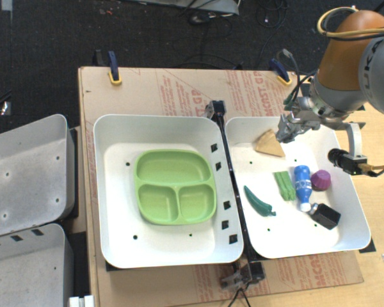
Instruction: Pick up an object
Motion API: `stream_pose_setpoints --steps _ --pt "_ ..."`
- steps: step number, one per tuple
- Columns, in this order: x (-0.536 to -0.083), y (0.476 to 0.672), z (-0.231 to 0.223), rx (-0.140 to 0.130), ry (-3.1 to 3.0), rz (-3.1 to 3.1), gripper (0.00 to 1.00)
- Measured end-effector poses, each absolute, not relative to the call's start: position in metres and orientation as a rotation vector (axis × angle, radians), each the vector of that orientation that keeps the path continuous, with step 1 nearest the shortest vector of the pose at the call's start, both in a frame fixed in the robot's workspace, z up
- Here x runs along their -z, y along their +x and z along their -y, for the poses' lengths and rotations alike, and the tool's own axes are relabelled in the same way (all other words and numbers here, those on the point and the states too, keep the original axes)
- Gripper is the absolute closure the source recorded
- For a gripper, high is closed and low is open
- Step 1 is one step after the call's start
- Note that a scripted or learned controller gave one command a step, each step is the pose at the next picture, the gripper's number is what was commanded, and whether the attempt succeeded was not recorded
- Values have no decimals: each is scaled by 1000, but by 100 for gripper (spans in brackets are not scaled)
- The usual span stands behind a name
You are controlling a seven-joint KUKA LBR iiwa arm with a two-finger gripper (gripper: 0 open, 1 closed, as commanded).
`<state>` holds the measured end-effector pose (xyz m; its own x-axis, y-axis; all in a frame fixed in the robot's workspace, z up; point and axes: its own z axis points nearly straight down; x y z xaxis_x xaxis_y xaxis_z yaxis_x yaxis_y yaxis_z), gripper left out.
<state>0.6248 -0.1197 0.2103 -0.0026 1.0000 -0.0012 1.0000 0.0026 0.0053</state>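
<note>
In the right bin [345, 235] lie a tan wedge [269, 144], a dark green pepper-shaped piece [258, 201], a light green bar [284, 185], a blue bottle [303, 183], a purple ball [320, 180] and a black block [326, 216]. My gripper [287, 133] hangs over the bin's far side, just right of the tan wedge and close above it. Nothing shows between its fingers.
The left bin [109, 171] holds a light green divided plate [176, 186]. A black divider with clips [225, 171] runs between the bins. Blue-and-yellow clamps [114, 69] grip the wooden board's far edge. White bin lids [25, 165] lie at the left.
</note>
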Motion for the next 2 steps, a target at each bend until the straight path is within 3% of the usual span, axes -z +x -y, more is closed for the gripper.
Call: stream_pose_setpoints --steps 1,2 --pt "-221 625 120 -2 2218 -2222 100" --pt "-214 609 73 2 2217 -2228 100"
